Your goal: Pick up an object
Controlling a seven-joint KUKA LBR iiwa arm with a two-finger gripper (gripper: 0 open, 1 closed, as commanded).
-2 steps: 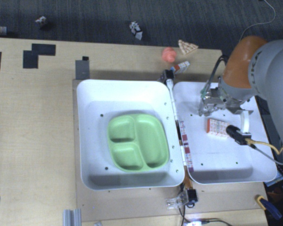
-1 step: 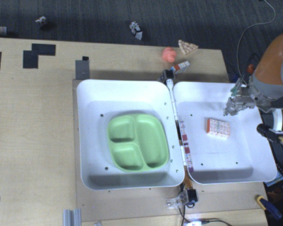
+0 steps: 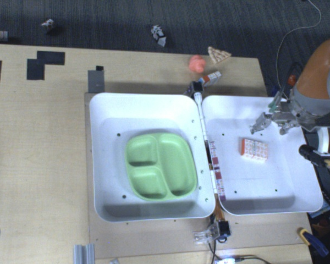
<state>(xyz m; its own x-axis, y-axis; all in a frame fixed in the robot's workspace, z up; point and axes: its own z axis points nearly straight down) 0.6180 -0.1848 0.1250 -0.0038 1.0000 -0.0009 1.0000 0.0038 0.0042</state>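
The tabletop [image 3: 38,164] is light wood and fills most of the picture. Two white bins sit on it side by side. The left bin [image 3: 107,120] holds a green plate [image 3: 160,165] with three sections, lying flat in the middle. The right bin [image 3: 286,186] holds one small box [image 3: 254,149], white with red marks. It lies flat near the middle of that bin, a bit toward the upper part.

The arm [image 3: 319,81] comes in from the right edge of the frame, grey with an orange part. Its claw [image 3: 275,124] hangs over the upper right part of the right bin. Its two fingers look spread apart, with nothing between them. The small box is near the claw, below it and to the left in the picture, not touching it.

Above the bins, near the top edge of the tabletop, lie a pink ball [image 3: 197,64] and a small tan wedge [image 3: 218,54]. They are just beside each other.
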